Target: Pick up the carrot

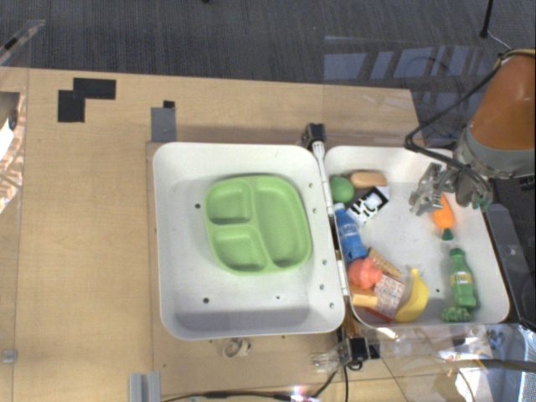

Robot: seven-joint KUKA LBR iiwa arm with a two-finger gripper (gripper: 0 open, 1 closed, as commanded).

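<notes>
Camera view: the bench (84, 249) carries two white bins side by side. The left bin (180, 308) holds a green tray (255, 223) with three compartments, lying flat near the middle of the bin.

The right bin (494, 296) is crowded. Along its left wall lie a green ball (341, 188) at the far end and a blue bottle (348, 237) just nearer than it. A tan bun (368, 178) sits beside the ball, and a black-and-white block (368, 203) lies just next to the bun on its near side. Towards the near left corner are a red fruit (361, 273), a clear packet (387, 290) and a banana (412, 298), all touching or overlapping. A green bottle (460, 285) lies near the right wall, cap pointing away from the near edge.

The arm (507, 111) enters from the right, its orange band above the far right corner of the right bin. The gripper (445, 193) hangs over the far right part of that bin. The carrot (443, 216) is directly at the gripper's tips, orange and small, well apart from the other items except the green bottle below it. Whether the fingers are spread or closed, and whether the carrot is between them or merely lying under them, cannot be told from this angle.
</notes>
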